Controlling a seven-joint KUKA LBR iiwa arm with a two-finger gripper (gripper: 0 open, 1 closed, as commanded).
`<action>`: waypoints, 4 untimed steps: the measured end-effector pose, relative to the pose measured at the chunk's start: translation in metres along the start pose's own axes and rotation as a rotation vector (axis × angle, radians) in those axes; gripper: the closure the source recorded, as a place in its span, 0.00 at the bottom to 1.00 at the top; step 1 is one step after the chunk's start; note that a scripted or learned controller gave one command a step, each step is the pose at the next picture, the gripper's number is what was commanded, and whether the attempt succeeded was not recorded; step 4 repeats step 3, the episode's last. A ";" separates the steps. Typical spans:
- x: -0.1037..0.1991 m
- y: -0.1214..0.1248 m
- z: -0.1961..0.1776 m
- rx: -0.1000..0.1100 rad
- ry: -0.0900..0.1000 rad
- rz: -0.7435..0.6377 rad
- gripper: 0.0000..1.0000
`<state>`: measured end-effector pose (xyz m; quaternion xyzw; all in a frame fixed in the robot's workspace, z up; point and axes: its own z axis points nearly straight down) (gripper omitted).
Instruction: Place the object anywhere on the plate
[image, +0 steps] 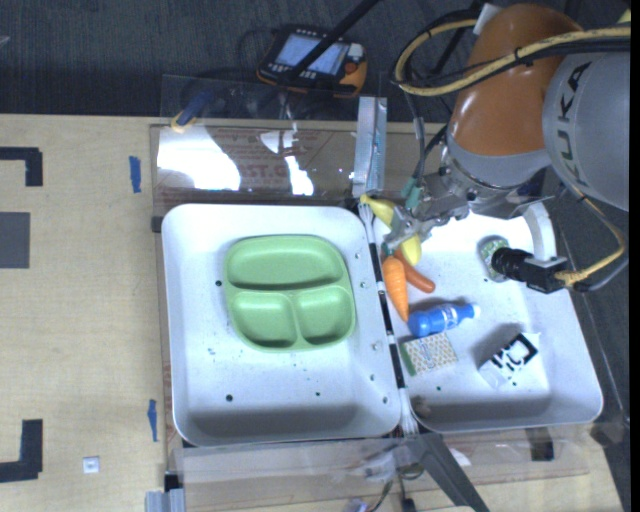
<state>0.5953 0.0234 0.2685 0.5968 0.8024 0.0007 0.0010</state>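
Green and split into three sections, the plate (290, 290) lies in the left bin (190, 330) on the pale wooden surface (75, 300). Right bin (570, 380) holds the clutter: a carrot (398, 285) against its left wall, a blue bottle (440, 319) just beside it, a speckled packet (430, 353) nearer, a black-and-white piece (512, 357) to the right, a yellow banana (382, 211) at the far left corner. The grey arm (560, 100) reaches in from the right, its jaws (415, 228) low between banana and carrot; whether they are wide, narrow or gripping anything, I cannot tell.
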 end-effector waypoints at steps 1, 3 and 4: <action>0.060 0.025 0.070 0.004 0.002 0.159 1.00; 0.088 -0.007 0.125 0.005 0.003 0.328 0.00; 0.088 -0.007 0.125 0.005 0.003 0.328 0.00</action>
